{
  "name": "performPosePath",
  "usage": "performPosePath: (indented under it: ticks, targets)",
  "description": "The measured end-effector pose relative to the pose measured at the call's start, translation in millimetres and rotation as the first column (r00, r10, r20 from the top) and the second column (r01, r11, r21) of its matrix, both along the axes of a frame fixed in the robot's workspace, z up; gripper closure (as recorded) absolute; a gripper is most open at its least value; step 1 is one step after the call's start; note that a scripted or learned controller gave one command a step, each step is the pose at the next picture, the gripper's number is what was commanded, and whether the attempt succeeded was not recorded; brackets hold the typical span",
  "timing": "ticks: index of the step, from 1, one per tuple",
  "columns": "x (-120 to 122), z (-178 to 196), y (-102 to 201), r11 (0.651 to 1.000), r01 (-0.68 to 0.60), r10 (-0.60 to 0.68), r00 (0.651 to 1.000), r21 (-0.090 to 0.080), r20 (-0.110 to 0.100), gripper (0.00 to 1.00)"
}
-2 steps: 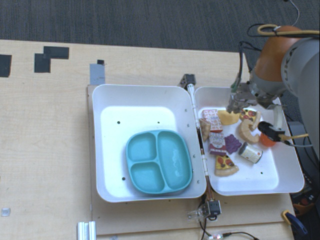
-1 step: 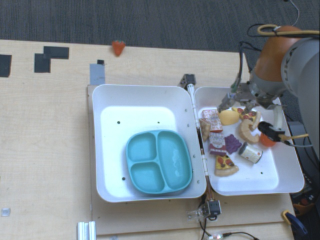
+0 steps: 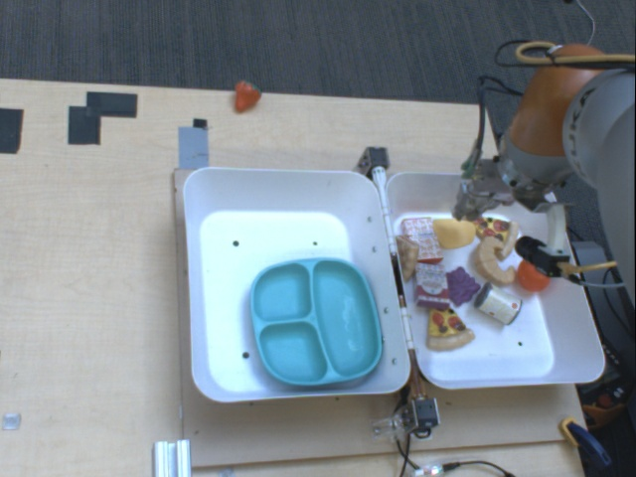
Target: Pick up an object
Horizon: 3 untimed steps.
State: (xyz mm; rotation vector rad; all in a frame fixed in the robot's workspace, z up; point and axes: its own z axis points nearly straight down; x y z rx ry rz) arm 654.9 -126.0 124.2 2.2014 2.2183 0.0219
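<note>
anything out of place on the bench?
Yes: a small red-orange object lies on the bench top beyond the left bin, outside both bins. The other toy items are piled in the right bin.

No readable text, brand, number or sign can be made out anywhere. Red-and-white printing is seen on two small packets [image 3: 424,238] in the right bin [image 3: 571,351], but it is too small and blurred to be read. Black square markers [image 3: 102,115] are seen on the table [image 3: 89,296], with no characters on them.
</note>
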Motion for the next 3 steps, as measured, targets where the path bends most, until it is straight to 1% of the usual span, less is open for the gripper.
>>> performPosePath:
  ticks: [1,2,3]
  targets:
    - [0,0,0,1.000,0.000,0.000,1.000,0.000,0.000,0.00]
    - [-45,-27,5,1.000,0.005,-0.005,1.000,-0.001,-0.003,0.00]
    - [-44,-15,8,1.000,0.001,-0.001,1.000,0.002,-0.001,1.00]
